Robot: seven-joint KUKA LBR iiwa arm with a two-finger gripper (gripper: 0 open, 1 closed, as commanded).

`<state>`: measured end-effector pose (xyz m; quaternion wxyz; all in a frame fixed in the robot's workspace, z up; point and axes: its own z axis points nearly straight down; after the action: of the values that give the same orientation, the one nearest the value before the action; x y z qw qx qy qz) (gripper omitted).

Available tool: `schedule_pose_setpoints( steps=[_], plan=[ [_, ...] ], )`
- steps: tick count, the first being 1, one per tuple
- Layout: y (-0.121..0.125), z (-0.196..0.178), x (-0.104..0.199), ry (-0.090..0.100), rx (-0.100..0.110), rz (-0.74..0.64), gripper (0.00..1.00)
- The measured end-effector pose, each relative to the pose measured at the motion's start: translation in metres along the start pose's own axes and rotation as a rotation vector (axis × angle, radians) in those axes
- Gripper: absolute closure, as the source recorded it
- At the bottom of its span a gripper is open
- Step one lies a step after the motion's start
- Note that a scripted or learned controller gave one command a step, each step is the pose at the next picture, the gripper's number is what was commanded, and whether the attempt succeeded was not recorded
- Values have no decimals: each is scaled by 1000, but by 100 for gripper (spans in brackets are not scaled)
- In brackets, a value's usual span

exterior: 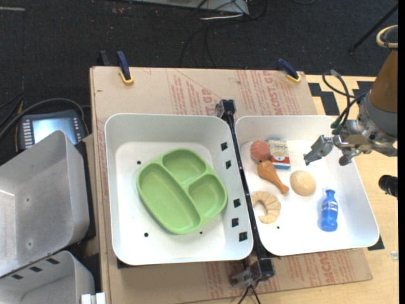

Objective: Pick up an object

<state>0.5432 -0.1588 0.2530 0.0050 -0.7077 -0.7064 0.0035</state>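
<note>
My jaws (330,149) hang over the right bin (354,233), near its far right part, spread apart with nothing between them. One finger (316,151) reaches out to the camera's left, toward the cluster of things; the other sits back toward my wrist.

Nearest to my jaws, just to the camera's left and a little nearer the camera, lies the bun (303,183), pale and round, apart from my fingers. Farther left at about my level stands the small carton (279,154), white with red and blue print, and touching its far side is the reddish ball (259,150). The drumstick (271,175) lies slantwise from under that ball toward the bun. Nearer the camera than the drumstick curls the shrimp (266,206), close to the wall between the bins. The blue bottle (328,210) lies almost straight toward the camera from my jaws, well apart from them, near the bin's front right.

Beyond the divider, well to the left, the left bin (126,138) holds a green tray (181,190) with three compartments, lying flat.

Both bins sit on the bench (164,87), a brown board held by two clamps (124,67) at its far edge.
</note>
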Motion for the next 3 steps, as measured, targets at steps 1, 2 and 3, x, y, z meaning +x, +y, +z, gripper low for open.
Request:
schedule_pose_setpoints(
  steps=[1,2,3],
  plan=[
    [2,-6,0,-2,-12,-3,0],
    [0,57,6,-1,-7,-1,0],
    [10,109,8,-1,-8,-1,0]
  ],
)
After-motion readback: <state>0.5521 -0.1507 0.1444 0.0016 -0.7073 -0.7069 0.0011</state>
